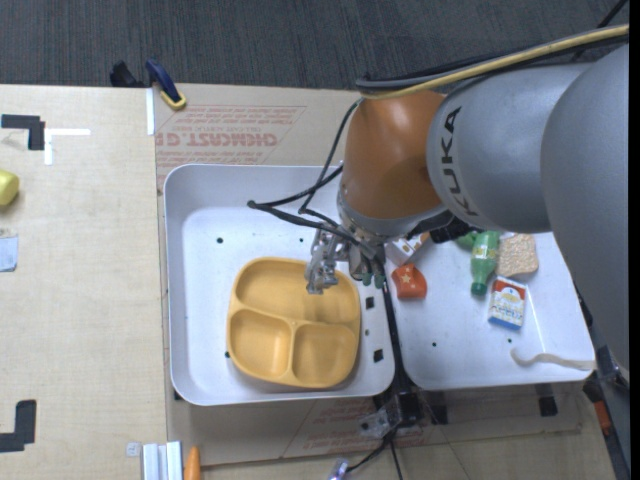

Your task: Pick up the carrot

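My gripper (322, 271) hangs over the upper middle of a yellow divided plate (262, 340) that lies in the left bin (200, 268). I see nothing orange at its tip. A small orange sliver (424, 236) peeks out from under the arm's wrist in the right bin (470, 353); it may be the carrot, but most of it is hidden. The grey arm with its orange band (395, 158) covers the top of the right bin.
In the right bin lie a red tomato-like piece (408, 283), a green bottle (483, 258), a tan cracker (518, 255) and a small white and blue box (507, 303). Black cables (290, 208) trail across the left bin. A yellow object (6, 187) sits at the far left.
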You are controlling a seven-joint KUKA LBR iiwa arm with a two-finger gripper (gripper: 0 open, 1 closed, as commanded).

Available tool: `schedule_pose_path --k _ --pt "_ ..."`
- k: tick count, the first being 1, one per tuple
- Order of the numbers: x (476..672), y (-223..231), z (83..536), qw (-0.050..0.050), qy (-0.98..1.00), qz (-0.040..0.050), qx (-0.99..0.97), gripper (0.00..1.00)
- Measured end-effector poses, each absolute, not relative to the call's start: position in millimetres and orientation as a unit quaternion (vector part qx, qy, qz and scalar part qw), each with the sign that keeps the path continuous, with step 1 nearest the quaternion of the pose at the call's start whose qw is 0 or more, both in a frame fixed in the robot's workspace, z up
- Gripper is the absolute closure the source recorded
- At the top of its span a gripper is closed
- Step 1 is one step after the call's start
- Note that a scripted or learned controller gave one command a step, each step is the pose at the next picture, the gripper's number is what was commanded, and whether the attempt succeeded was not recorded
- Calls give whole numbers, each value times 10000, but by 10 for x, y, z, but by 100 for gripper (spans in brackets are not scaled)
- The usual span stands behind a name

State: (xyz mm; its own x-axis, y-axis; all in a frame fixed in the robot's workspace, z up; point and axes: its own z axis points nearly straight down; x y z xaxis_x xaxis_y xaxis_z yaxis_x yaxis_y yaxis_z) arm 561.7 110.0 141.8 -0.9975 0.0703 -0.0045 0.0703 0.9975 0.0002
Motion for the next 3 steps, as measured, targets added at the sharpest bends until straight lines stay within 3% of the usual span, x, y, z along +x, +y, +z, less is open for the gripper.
schedule_pose_path --k 1,2,3 --pt "5820 1564 1483 15 9873 -3 1591 100" --pt "5385 2265 1834 6 9480 -9 3183 100" --pt "5118 2216 1881 -4 9059 -23 4235 100"
